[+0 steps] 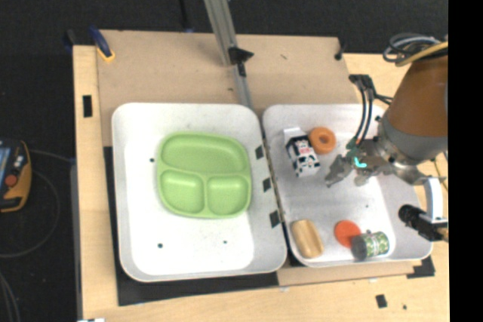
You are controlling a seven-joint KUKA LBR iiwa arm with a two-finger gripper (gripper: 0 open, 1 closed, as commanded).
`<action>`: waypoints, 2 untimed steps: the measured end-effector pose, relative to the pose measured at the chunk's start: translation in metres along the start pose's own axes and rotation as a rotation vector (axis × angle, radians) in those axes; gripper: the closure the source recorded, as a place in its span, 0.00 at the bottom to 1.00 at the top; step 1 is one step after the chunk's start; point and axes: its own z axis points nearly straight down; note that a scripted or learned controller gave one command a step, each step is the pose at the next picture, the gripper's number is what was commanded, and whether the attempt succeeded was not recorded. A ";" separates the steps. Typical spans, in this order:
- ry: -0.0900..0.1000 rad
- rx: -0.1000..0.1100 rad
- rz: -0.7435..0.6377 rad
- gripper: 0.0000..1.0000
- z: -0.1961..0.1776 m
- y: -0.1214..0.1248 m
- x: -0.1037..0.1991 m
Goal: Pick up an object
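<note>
- Green tray (204, 175) fills the left bin (136, 237); leave it.
- White toy (303, 155) and orange ring (323, 139) lie at the gripper's (349, 171) nine to ten o'clock: nearest targets.
- Jaws look spread, pinching nothing; centre over one item, then descend.

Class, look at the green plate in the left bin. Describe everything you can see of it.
The green plate is light green, looks like smooth plastic, and has rounded corners. Raised ridges split it into three compartments: one wide one along the far side and two smaller ones along the near side. All three look bare. It lies flat and face up near the middle of the left bin, resting on the bin's white floor, clear of its walls.
</note>
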 end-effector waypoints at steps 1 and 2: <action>-0.001 -0.004 -0.001 0.00 -0.002 0.001 0.000; 0.000 0.000 0.001 0.00 0.042 -0.004 0.000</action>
